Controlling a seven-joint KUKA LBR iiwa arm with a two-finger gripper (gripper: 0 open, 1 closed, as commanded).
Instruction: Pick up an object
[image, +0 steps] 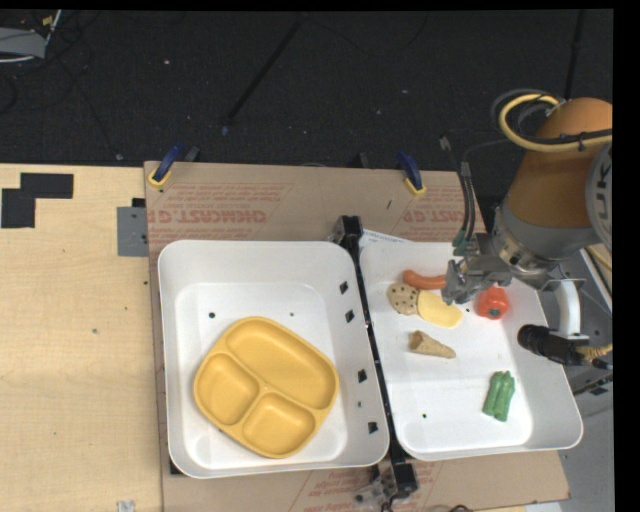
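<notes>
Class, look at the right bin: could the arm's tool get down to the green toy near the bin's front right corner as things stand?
Probably yes. The green toy lies alone on the right bin's floor, apart from the other items, with nothing over it. The tool hangs further back, by the pale yellow piece, so the path looks free.

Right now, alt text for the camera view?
The gripper is low in the right bin, over a pale yellow piece among small toy foods: a cookie, an orange-red sausage, a red tomato, a wedge and a green vegetable. The left bin holds a yellow divided plate.
</notes>
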